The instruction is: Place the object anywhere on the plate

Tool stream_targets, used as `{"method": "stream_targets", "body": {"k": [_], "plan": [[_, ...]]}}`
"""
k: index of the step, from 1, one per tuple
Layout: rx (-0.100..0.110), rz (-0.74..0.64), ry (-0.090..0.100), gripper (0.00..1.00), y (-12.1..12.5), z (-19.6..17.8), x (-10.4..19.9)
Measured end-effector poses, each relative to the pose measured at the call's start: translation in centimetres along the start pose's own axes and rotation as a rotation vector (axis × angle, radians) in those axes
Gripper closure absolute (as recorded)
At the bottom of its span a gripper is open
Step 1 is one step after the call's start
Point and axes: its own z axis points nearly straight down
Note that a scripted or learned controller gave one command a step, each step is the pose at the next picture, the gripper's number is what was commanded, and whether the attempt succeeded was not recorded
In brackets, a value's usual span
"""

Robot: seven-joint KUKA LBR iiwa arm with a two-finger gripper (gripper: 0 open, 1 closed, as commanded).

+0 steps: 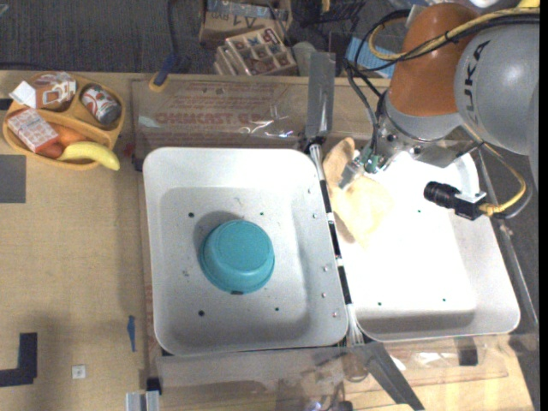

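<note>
**Arm over right bin, teal plate in left bin**

Gripper [366, 163] sits low over the upper-left corner of the right shallow white bin [445, 306], hanging from the grey arm with the orange band [432, 58]. Can't tell the gripper's state; too small and glare washes it out.

Directly under and just below-left of the gripper: a pale cream, floppy, flat-looking object [360, 208], lying in the right bin against its left wall. Its top lobe pokes up beside the gripper, up-left of it. Whether the gripper touches it can't be told. Small black cylinder [445, 195] on the arm's cabling is to the gripper's right, over the same bin.

Left of and below the gripper, across the divider: left shallow white bin [171, 187] holding a round teal plastic plate [238, 256], face down or dome-like, near the bin's middle. Plate and cream object are well apart, in different bins.

Far left of the gripper, on the tan wooden bench [68, 281]: orange tray [17, 131] with a yellow banana [90, 153], small boxes and a can. Above-left of the gripper, clear plastic sheet [223, 118] behind the bins. Beyond the bench, dark floor with cardboard boxes [248, 41] and cables.
</note>
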Motion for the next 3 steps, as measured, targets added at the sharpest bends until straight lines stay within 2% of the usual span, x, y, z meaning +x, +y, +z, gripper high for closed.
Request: {"method": "stream_targets", "body": {"k": [1,3], "plan": [[0.0,0.0,0.002,1.0,0.1,-4.0,-0.1],[-0.002,-0.806,0.005,1.0,-2.1,-3.2,8.5]]}}
